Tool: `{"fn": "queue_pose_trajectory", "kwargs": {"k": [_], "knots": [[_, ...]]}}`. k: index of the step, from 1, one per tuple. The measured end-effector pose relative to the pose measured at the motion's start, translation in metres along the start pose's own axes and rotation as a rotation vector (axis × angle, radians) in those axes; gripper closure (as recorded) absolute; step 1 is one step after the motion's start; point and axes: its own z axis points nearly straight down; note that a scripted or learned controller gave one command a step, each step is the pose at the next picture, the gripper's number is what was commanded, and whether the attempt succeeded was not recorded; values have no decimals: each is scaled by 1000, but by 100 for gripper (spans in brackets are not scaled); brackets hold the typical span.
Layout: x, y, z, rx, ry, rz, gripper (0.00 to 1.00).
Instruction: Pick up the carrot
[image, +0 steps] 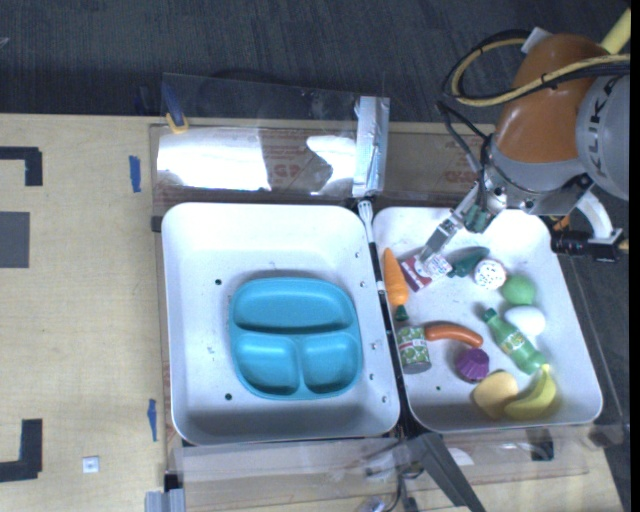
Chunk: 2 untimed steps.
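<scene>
The tapered orange plastic carrot (396, 277) lies unlifted at the right white bin's (575, 345) left wall; the two-finger gripper (437, 246), fingers apart and empty, hovers just right.

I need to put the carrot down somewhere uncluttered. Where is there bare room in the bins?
Left bin: bare floor all round the blue tray. Right bin is crowded: carrot, banana and more; gripper above.
</scene>
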Motion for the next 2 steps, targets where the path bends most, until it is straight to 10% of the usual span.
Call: {"fn": "queue_pose_trajectory", "kwargs": {"k": [1, 2], "knots": [[50, 3, -2, -2, -2, -518, 0], [10, -45, 84, -6, -12, -582, 0]]}}
